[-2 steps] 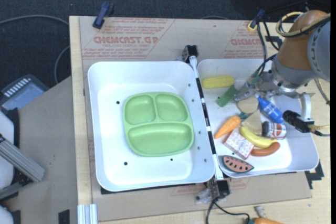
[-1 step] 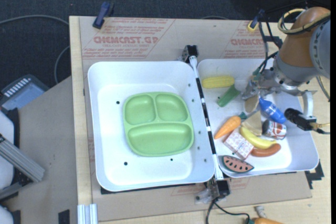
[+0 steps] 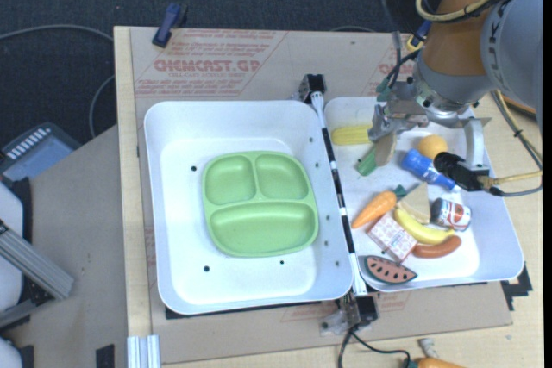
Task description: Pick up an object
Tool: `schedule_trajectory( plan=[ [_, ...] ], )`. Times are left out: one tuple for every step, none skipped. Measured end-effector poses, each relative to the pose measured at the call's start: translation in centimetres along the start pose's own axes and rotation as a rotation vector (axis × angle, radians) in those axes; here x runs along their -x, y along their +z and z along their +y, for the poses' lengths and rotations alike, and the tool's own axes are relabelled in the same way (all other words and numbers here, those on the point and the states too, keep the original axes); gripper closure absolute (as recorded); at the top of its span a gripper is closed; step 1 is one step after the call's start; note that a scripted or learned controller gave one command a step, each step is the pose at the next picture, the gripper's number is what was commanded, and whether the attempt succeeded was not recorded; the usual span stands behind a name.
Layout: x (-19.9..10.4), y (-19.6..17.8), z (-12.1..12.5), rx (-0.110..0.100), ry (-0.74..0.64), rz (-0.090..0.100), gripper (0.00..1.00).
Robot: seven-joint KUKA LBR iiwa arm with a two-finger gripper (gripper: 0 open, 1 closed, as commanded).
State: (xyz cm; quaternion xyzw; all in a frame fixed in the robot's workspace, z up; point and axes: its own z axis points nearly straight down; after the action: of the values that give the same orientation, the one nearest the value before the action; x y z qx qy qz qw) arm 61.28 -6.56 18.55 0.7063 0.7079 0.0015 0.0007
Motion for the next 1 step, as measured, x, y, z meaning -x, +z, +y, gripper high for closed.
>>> schedule_trajectory(
  plan=[
    [0.11,0.09,-0.08,-0.002,0.002,-0.001,0.0]
  ],
)
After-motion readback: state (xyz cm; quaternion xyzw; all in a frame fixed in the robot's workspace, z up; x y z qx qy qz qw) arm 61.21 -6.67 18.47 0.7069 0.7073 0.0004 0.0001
